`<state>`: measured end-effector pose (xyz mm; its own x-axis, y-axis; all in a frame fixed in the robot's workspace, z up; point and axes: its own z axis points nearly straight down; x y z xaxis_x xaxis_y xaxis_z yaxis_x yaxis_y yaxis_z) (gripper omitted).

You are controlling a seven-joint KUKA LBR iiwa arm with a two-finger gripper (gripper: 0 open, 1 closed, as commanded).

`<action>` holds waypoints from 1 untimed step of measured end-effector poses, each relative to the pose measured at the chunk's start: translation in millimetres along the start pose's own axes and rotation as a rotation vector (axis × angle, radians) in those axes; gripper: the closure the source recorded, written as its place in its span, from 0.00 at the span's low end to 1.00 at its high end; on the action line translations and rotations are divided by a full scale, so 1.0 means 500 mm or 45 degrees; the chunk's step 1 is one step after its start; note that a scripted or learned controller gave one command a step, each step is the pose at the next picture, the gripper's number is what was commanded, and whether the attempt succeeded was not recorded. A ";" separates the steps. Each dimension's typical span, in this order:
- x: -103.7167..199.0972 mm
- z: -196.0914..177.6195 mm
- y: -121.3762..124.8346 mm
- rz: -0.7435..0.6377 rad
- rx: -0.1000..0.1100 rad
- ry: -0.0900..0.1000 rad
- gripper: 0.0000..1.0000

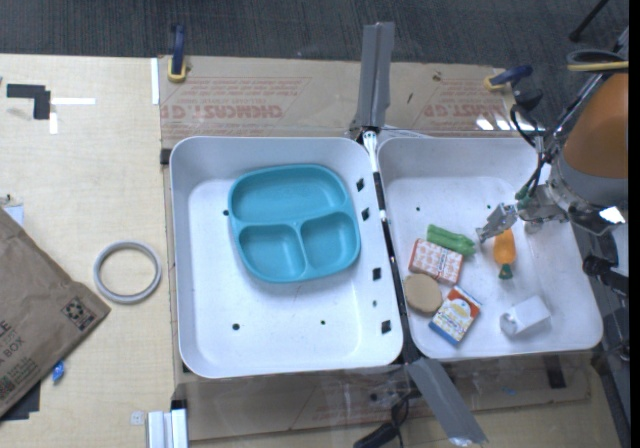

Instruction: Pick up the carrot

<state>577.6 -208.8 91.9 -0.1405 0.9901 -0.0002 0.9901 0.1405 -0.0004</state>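
— Two white bins sit side by side on the bench. What fills the left bin (195, 266)?

— One big thing: a teal divided plate (294, 222) with three compartments, lying flat near the middle. The right bin (560, 331) carries all the small items.

— And the arm?

— The grey arm (600, 151) with its orange band comes in from the right edge, over the right bin's far right side. The gripper (497, 224) points left and down into that bin.

— Where is the carrot?

— The carrot (505, 248) lies in the right half of the right bin, orange with a green tip toward the near side. It sits just below and beside the gripper's tips, so close that contact cannot be ruled out, yet it does not show between the fingers.

— Are the fingers wide or narrow?

— That cannot be told; they are too small and blurred.

— What else lies there, in falling size?

— A red-and-white patterned box (436, 261) left of the carrot, a small colourful carton (455, 317) near the front, a white block (526, 317) at the front right, a tan round piece (423, 293) touching the patterned box, and a green pod-like piece (450, 238) just behind that box.
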 end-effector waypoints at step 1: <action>-0.002 -0.019 0.000 0.004 -0.002 -0.001 1.00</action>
<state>577.9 -209.7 101.2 -0.1376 0.9905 -0.0011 0.9905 0.1376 0.0013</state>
